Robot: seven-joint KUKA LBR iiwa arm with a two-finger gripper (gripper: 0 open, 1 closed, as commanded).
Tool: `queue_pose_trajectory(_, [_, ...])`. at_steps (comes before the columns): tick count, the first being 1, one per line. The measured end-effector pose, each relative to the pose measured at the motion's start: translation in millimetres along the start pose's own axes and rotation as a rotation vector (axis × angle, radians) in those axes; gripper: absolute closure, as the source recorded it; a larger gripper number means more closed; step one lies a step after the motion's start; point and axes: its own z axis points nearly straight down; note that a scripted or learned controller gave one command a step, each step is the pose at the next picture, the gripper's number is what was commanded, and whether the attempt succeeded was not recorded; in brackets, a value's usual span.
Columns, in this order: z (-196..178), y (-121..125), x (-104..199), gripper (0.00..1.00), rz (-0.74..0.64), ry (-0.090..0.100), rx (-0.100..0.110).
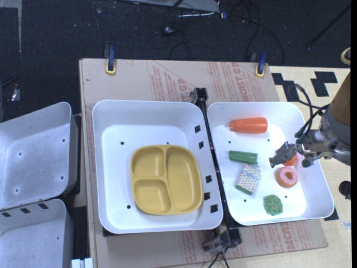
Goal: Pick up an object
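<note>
- Camera view: two shallow white plastic bins sit side by side on a brown cardboard-covered table (145, 85), the left bin (106, 149) and the right bin (315, 200) touching along a black divider.
- In the left bin lies a yellow plastic plate with three compartments (166, 179), near the bin's middle.
- The right bin holds the loose things. An orange plastic carrot (249, 125) lies near the far wall, lengthwise across the bin.
- Nearer the camera, a green cylinder-shaped piece (242, 156) lies close to the divider, and a small patterned white-and-green block (248, 179) sits just beside it, tilted.
- A pink ring-shaped doughnut toy (287, 177) lies toward the bin's right side; a green knobbly broccoli-like toy (273, 204) sits near the front wall.
- The grey arm (340, 121) reaches in from the right, its dark hand (283, 155) low over the right bin, just above the pink doughnut.
- A small red-orange thing (290, 161) shows right at the hand's tip; what it is cannot be told, nor whether the fingers stand wide or closed around it.
</note>
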Motion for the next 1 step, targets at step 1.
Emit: queue_pose_trajectory(1, [-4.6,1.8,0.4,0.0,-0.003,-0.002,-0.009])
